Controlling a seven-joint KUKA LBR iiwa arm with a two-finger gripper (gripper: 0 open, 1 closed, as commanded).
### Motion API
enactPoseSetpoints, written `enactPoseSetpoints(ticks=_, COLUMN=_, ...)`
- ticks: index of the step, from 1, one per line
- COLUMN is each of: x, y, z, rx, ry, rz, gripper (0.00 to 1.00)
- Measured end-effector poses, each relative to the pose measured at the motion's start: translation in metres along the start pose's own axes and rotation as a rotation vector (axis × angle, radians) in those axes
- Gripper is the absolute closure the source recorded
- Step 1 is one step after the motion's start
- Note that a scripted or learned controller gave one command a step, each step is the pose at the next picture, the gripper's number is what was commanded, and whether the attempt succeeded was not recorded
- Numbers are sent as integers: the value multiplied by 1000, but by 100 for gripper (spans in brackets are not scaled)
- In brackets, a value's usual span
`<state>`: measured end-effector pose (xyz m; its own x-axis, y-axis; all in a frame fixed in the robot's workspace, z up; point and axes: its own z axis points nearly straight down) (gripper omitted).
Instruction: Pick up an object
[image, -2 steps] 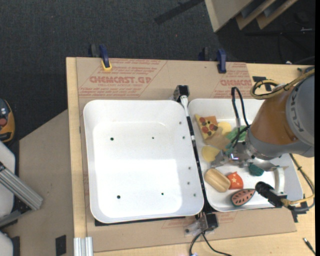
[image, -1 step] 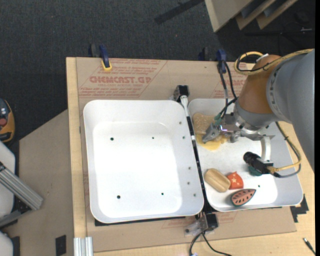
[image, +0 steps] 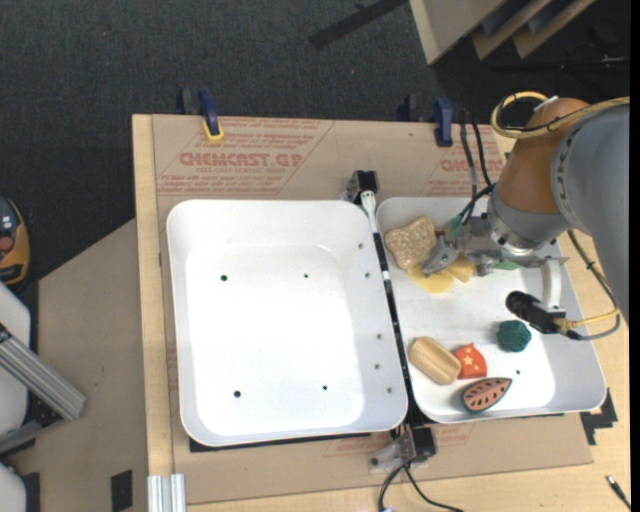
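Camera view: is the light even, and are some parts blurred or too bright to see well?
In the camera view the light is soft and even; the left bin is very bright, nearly washed out, with faint shadows at its rim. The arm looks slightly soft at its edge. The tool casts little shadow, and the small items in the right bin stay sharp enough to distinguish.
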<state>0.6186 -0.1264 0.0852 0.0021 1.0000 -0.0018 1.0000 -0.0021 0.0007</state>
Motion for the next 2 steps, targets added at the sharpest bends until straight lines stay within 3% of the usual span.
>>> enactPoseSetpoints(ticks=1, x=-26, y=49, z=0, rx=-2, ry=-1, rz=-3, gripper=0)
enactPoseSetpoints(ticks=2, x=-59, y=35, z=-1, rx=-1, ry=7, rz=-1, gripper=0)
